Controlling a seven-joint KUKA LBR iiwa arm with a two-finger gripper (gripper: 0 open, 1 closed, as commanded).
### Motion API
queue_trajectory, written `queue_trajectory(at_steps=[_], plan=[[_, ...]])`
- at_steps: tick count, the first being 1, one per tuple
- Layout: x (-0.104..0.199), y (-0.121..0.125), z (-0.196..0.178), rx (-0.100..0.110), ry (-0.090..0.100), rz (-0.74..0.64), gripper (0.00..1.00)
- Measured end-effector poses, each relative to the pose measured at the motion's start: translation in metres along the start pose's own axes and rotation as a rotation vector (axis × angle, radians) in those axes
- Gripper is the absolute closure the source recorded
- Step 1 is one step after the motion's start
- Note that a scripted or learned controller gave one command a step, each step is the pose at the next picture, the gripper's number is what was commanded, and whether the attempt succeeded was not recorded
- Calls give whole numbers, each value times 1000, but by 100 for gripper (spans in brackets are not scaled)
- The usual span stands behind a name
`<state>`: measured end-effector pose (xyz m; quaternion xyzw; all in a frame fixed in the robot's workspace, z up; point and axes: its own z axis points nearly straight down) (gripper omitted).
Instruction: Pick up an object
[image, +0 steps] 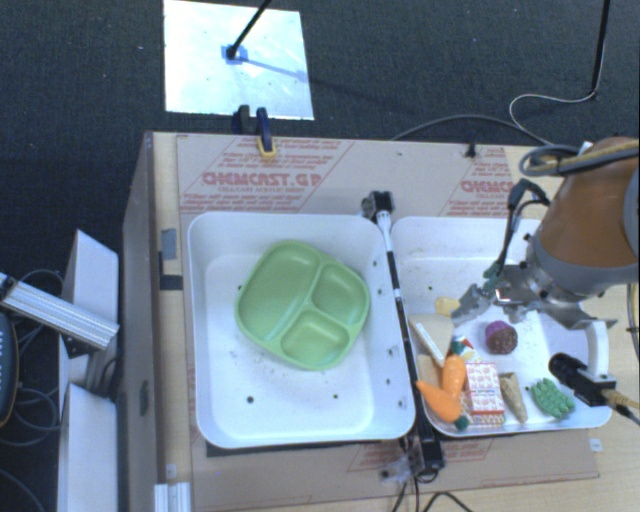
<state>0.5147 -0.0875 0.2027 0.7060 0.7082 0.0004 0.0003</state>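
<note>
overhead, arm (590, 230) hangs above right bin (440, 250).

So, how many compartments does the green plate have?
3. The plate lies in the left bin: one long compartment along its left side, two smaller ones on its right, upper and lower.

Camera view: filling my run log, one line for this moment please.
gripper: above right bin | near purple ball | green tray: left bin

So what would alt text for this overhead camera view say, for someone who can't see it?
A grey and orange robot arm reaches from the right over the right white bin, which holds small toys including a carrot, a red and white carton and a dark red ball. The left bin holds a green divided plate.
</note>
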Motion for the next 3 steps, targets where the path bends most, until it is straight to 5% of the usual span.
queue_trajectory(at_steps=[1,2,3], plan=[[-42,2,117,-5,-2,2,0],[-42,3,107,-6,-1,1,100],[-8,1,-48,-5,-1,0,100]])
